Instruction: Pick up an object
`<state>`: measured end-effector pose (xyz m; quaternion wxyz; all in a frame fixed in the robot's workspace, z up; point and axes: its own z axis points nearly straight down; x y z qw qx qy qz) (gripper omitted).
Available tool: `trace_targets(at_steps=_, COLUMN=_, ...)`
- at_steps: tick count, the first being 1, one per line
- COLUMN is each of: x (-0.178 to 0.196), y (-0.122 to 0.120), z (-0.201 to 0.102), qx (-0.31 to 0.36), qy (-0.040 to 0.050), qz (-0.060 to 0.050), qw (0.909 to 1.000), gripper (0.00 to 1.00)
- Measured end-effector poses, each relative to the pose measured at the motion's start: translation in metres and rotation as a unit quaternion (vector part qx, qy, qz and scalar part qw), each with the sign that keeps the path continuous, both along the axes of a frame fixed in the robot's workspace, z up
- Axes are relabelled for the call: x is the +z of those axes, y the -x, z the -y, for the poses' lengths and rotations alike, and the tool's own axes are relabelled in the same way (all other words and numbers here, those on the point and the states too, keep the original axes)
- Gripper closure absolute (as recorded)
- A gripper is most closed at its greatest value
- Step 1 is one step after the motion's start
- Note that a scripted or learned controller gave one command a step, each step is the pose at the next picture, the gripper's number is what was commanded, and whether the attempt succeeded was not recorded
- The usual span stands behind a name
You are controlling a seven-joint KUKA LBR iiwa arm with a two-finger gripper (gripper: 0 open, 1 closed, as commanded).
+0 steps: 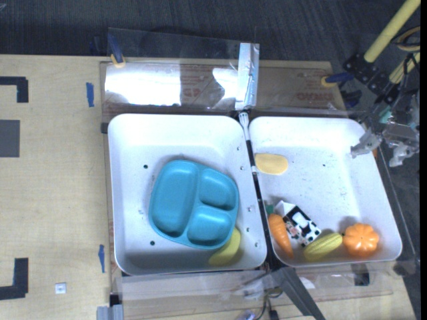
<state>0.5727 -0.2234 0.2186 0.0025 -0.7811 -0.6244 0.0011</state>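
Observation:
My gripper [380, 145] hangs over the far right rim of the right bin [320, 145], open, with nothing between its fingers. In that bin a pale yellow oval piece [271, 163] lies near the left wall. Along the front wall sit an orange carrot-like piece [279, 235], a black-and-white patterned block [301, 225], a yellow-green piece [323, 245] and an orange pumpkin [361, 239]. The left bin [133, 145] holds a blue divided plate [193, 203] with a yellow piece [229, 248] partly tucked under its front right corner.
A clear plastic sheet [177, 79] with a metal strip lies behind the bins. A yellow pole [393, 22] and cables stand at the back right. Wooden bench surface [47, 179] stretches to the left.

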Motion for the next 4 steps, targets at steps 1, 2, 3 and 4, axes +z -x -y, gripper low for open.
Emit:
trace_targets(at_steps=1, x=-0.131, y=-0.001, z=-0.052, qx=0.016, qy=0.0019, qz=0.005, qw=0.9999, gripper=0.00)
trace_targets(at_steps=2, x=-0.131, y=-0.065, z=-0.022, qx=0.045, qy=-0.0052, qz=0.006, qw=0.9990, gripper=0.00)
trace_targets(at_steps=3, x=-0.120, y=-0.065, z=-0.018, qx=0.045, qy=0.0003, qz=0.006, qw=0.9990, gripper=1.00)
trace_targets(at_steps=4, x=0.010, y=-0.097, z=-0.033, qx=0.154, qy=0.0035, qz=0.008, qw=0.9881, gripper=1.00)
